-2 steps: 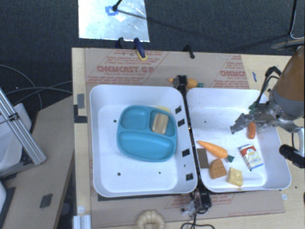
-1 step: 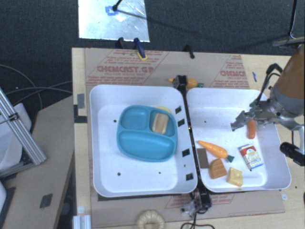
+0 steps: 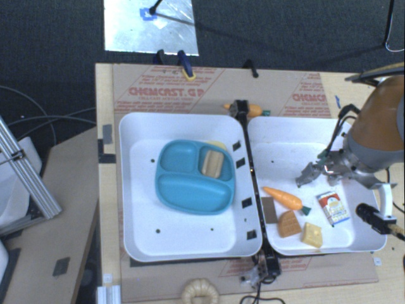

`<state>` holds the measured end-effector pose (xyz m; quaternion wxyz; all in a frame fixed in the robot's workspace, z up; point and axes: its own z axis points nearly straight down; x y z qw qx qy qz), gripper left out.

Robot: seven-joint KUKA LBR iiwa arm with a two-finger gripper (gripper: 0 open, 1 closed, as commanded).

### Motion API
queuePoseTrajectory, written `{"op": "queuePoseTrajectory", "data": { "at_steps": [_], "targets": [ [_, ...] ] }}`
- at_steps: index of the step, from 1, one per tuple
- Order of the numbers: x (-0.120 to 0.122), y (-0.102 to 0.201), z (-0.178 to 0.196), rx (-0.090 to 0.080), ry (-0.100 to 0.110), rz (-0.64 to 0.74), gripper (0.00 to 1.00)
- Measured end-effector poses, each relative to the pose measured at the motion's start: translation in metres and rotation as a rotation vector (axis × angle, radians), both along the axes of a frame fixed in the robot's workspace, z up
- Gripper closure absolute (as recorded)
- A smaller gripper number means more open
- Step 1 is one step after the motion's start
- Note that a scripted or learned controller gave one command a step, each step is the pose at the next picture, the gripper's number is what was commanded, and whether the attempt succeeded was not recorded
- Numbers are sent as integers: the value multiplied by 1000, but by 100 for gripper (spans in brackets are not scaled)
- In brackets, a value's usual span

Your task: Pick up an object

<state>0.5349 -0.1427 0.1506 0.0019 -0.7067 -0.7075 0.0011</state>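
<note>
Gripper (image 3: 311, 173): finger state unclear, above right white bin (image 3: 297, 138), near orange plastic carrot (image 3: 283, 198). Small red-and-white carton (image 3: 333, 208): label unreadable. Blue divided plastic plate (image 3: 190, 189): left bin.

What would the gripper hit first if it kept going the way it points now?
Probably bare floor of the right bin. The gripper points left and down, and the carrot lies a little below that line. Depth is unclear.

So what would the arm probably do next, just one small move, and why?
Probably drop down a little toward the carrot. The gripper hangs over the right bin just above and right of the carrot, with nothing between its fingers, and the carrot looks like the nearest object.
</note>
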Motion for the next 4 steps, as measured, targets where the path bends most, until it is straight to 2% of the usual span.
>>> {"op": "queuePoseTrajectory", "data": {
  "at_steps": [1, 2, 3, 4],
  "targets": [
    [-3, -9, -48, 0, -1, -1, 0],
    [-1, -9, -65, -2, -8, 1, 0],
    [-2, -9, -55, -2, -8, 0, 100],
    [5, -2, -8, -2, -10, 3, 100]
  ]
}}
